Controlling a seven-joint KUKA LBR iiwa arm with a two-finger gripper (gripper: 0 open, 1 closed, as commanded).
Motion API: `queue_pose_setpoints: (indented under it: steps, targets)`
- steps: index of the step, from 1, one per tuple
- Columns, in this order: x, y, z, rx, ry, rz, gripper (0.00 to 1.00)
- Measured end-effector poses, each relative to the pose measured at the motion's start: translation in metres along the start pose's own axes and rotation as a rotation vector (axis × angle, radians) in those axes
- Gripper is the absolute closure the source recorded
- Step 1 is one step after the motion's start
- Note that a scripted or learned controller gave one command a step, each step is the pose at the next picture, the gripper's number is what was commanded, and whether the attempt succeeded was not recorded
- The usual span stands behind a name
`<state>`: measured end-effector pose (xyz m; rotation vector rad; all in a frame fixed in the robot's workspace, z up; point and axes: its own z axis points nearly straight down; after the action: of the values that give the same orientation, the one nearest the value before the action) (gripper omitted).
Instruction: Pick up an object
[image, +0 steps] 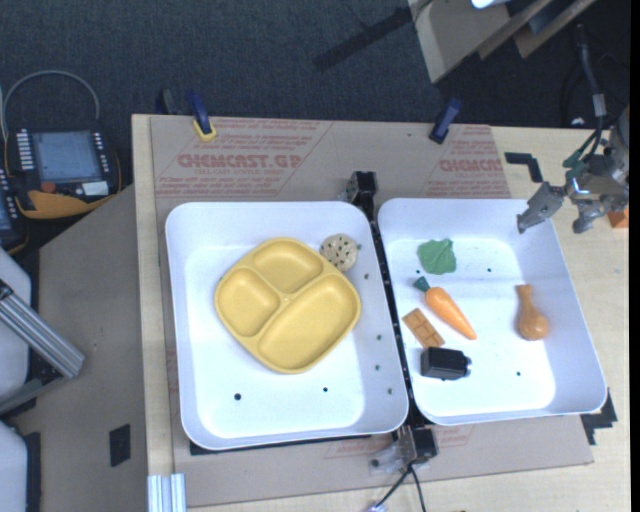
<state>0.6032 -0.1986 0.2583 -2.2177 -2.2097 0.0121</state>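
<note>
Gripper (552, 207) sits at the right bin's (500, 395) far right corner – fingers spread apart, nothing between them. Candidates lie in that bin: carrot (450, 311), green leaf (437, 256), tan block (422, 327), black block (444, 363), orange-brown gourd-like piece (530, 312). Nearest is the gourd – probably light, stiff plastic and a bit slick; take it across the narrow neck. Left bin (280, 420) holds a yellow tray (288, 302) and a cookie (340, 250) touching its rim.
</note>
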Motion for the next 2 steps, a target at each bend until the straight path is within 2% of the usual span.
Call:
queue_pose_setpoints:
  steps: [1,2]
  targets:
    - [0.001,0.002,-0.008,-0.014,-0.003,-0.004,0.00]
    - [0.001,-0.007,0.042,-0.011,-0.002,-0.003,0.00]
